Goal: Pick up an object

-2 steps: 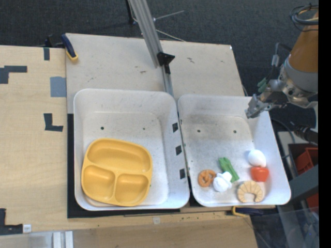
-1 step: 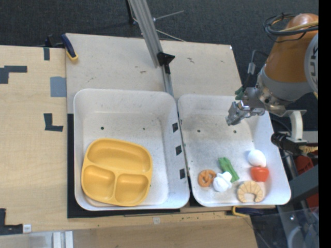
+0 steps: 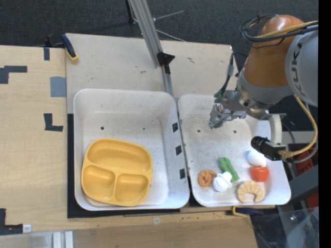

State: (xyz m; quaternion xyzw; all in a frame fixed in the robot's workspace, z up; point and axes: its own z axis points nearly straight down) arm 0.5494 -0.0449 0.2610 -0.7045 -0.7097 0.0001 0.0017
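Croissant (image 3: 251,191) sits nearest, with small toy foods beside it in the right bin (image 3: 199,138).
It looks light and bumpy; grab its fat middle. End effector (image 3: 217,119) hovers farther back; can't tell if open.

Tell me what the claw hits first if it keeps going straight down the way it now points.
Most likely the bare white floor of the right bin. The claw points down over its upper part, and the green piece, pretzel and croissant lie nearer the camera. Height is hard to judge.

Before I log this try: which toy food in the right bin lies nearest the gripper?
The green piece. It lies closest below the gripper; the pretzel, croissant, tomato and egg sit farther off.
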